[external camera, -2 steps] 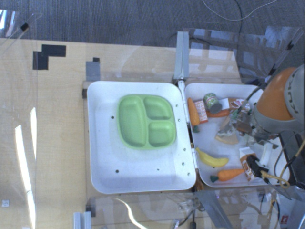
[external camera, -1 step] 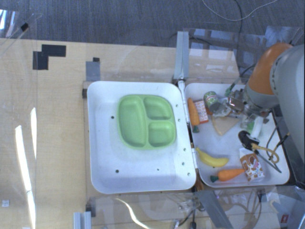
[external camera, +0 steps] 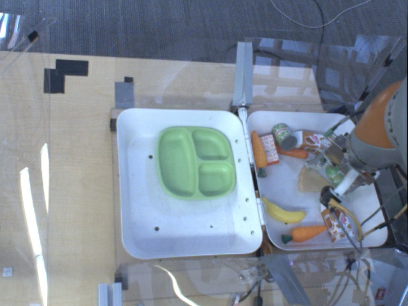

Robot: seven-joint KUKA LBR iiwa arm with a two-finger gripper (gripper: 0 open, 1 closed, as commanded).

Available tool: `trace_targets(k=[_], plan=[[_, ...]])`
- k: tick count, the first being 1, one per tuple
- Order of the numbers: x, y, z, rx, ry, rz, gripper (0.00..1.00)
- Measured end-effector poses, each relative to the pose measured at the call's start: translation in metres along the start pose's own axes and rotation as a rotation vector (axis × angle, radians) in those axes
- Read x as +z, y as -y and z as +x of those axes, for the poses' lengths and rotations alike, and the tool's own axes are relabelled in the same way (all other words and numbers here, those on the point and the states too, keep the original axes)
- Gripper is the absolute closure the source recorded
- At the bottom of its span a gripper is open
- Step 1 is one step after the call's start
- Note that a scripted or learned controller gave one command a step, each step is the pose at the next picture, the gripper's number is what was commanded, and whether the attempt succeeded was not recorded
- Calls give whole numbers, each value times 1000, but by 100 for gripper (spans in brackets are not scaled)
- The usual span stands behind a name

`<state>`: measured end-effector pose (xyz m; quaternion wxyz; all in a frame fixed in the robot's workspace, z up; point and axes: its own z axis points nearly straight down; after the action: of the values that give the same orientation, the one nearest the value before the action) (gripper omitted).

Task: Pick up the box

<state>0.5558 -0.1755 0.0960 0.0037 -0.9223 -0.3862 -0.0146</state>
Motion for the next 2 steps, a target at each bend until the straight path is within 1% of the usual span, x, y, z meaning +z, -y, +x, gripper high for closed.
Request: trace_targets(k=[1,2], plan=[[-161,-75,58,11,27,-1,0],[-22,-52,60,79,15,-19,0]])
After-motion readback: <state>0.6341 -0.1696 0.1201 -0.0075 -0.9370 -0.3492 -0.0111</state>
